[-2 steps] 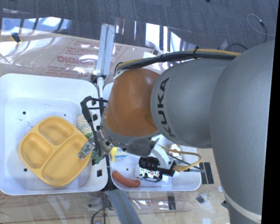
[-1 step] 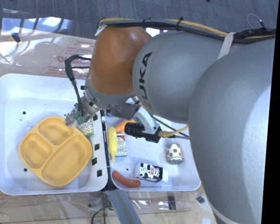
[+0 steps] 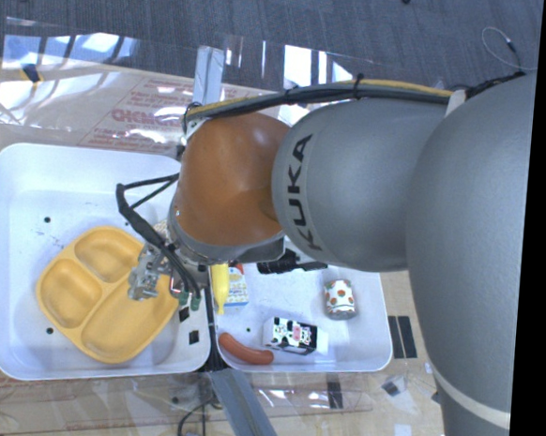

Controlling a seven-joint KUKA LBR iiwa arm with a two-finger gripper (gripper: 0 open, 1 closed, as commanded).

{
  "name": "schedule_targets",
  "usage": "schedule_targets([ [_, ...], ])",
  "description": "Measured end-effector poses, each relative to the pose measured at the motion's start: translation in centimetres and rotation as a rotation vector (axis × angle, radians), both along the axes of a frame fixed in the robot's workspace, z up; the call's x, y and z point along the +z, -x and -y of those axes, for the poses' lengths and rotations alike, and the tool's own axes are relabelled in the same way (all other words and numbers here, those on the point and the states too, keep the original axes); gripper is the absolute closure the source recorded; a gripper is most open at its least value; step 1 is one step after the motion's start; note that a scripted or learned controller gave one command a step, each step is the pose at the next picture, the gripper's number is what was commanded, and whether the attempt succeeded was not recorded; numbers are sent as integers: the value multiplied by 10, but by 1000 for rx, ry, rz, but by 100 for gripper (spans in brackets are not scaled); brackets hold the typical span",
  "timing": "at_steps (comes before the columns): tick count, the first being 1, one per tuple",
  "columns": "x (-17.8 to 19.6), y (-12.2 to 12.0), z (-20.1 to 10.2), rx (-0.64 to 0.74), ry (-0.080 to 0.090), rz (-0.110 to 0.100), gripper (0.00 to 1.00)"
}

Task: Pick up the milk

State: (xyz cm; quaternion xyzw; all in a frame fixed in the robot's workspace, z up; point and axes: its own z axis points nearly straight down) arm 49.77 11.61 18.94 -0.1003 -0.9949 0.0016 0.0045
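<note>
The milk (image 3: 292, 335) is a small carton with a black-and-white cow pattern, lying on its side near the front of the right bin (image 3: 375, 357). My gripper (image 3: 144, 280) hangs over the left bin (image 3: 13, 230), just above the right edge of a yellow divided plate (image 3: 97, 297). It is well to the left of the milk, with the wall between the bins in between. Nothing shows in the gripper. The arm's orange band (image 3: 223, 190) and grey body cover the back part of the right bin.
In the right bin, a red sausage (image 3: 244, 351) lies just left of and in front of the milk. A spotted can (image 3: 340, 298) stands behind the milk to the right. A yellow bottle (image 3: 218, 288) and a small box (image 3: 237, 287) sit by the dividing wall.
</note>
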Motion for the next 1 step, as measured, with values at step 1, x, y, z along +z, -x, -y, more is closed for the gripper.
schedule_targets([
  [1, -7, 22, 5, 385, -4, -2, 100],
])
